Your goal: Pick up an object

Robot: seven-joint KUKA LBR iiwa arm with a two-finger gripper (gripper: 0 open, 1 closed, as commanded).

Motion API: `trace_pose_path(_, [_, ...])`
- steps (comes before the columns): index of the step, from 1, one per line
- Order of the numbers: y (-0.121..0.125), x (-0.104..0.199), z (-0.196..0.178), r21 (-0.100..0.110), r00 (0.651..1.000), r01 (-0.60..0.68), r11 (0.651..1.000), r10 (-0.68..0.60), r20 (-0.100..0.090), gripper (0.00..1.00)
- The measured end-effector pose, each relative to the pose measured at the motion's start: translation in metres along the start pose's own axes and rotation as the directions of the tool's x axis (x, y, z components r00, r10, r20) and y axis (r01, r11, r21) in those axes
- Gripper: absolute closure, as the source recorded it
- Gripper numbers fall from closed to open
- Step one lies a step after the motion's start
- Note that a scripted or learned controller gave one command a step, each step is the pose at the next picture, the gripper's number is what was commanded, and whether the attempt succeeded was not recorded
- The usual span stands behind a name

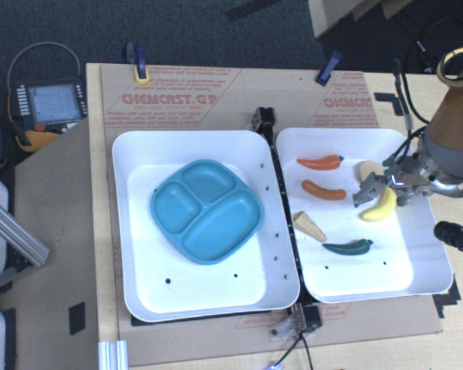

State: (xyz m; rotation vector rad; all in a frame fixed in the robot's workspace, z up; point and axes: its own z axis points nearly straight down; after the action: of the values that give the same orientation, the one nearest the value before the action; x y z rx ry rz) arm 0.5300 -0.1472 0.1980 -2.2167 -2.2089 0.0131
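The right bin (417, 280) holds several toy foods: a red chili (320, 162), a brown sausage (323, 191), a yellow banana (378, 209), a beige piece (367, 170), a tan wedge (309, 226) and a dark green pepper (347, 246). My gripper (385, 193) hangs low over the banana's upper end, reaching in from the right. It is open, with one finger to the banana's left and the other to its right. The banana still rests on the bin floor. The wrist hides part of the beige piece.
A blue divided plate (207, 210) lies in the left bin (139, 284). A black divider (282, 206) runs between the two bins. The arm's orange band (455, 64) is at the far right. Clamps sit on the cardboard at the back.
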Motion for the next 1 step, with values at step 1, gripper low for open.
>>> trace_pose_path(1, [0.0031,0.0005,-0.0077,-0.015,1.0,0.004,1.0,-0.004,0.003,0.0])
